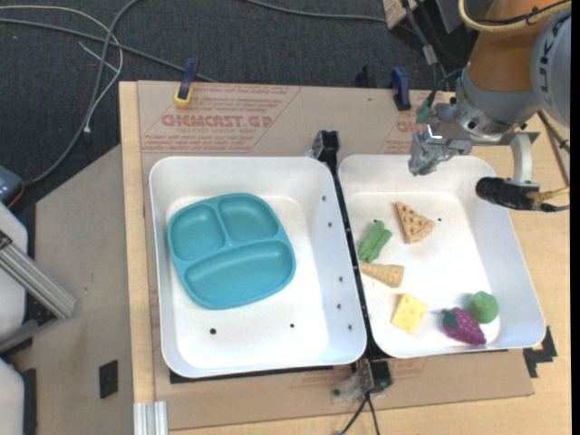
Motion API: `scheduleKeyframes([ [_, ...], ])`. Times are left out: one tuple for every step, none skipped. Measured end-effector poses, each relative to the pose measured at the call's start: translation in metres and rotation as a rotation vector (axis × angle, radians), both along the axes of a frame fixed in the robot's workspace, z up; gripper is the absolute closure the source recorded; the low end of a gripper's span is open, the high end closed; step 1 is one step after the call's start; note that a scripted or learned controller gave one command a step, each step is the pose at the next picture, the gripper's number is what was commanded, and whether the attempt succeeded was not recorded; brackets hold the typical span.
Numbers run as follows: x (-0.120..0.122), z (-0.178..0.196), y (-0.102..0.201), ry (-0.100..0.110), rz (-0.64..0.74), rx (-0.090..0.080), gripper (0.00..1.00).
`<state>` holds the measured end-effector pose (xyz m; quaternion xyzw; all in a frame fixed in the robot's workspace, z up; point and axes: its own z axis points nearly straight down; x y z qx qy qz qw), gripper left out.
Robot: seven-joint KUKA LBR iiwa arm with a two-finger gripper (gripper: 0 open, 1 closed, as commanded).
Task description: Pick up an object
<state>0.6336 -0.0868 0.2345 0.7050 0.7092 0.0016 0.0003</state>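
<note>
The right bin [507,252] holds several toy foods: a pizza slice [413,222], a green pod [373,241], a tan cone [382,274], a yellow cheese block [409,314], a purple grape bunch [463,326] and a green ball [484,305]. My gripper [425,159] hangs over the far edge of the right bin, above and behind the pizza slice. Nothing shows between its fingertips. The arm's orange band [512,25] rises behind it at the upper right.
The left bin [172,270] carries a teal divided plate [232,248]. A black clamp [325,145] sits where the two bins meet at the back. Blue clips [188,80] hold the cardboard sheet under the bins. Cables lie on the dark floor behind.
</note>
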Motion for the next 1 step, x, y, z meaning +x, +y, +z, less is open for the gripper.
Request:
scheduleKeyframes([
  [-0.0087,0.0089,0.0526,0.004,0.000,0.001,1.00],
])
